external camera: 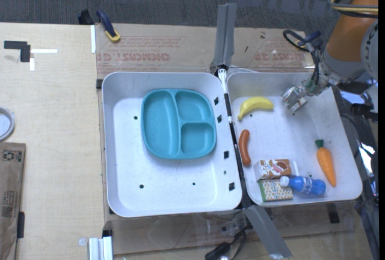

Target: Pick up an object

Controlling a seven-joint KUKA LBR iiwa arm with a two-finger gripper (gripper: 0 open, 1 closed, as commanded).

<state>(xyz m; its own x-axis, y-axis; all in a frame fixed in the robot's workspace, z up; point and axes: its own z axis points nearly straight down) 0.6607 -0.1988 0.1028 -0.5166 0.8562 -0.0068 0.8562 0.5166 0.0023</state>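
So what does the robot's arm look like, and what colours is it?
The arm is grey with a big rounded orange band above the wrist. Black cables loop beside it, and a yellowish ring runs round the top of the orange part. At its end sits a small silvery metal gripper, much thinner than the chunky arm.

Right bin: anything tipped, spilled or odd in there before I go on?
Nothing spilled or damaged. In the right bin, the bottle lies on its side beside the two small cartons. The banana, sausage and carrot lie loose. The end effector sits near the banana.
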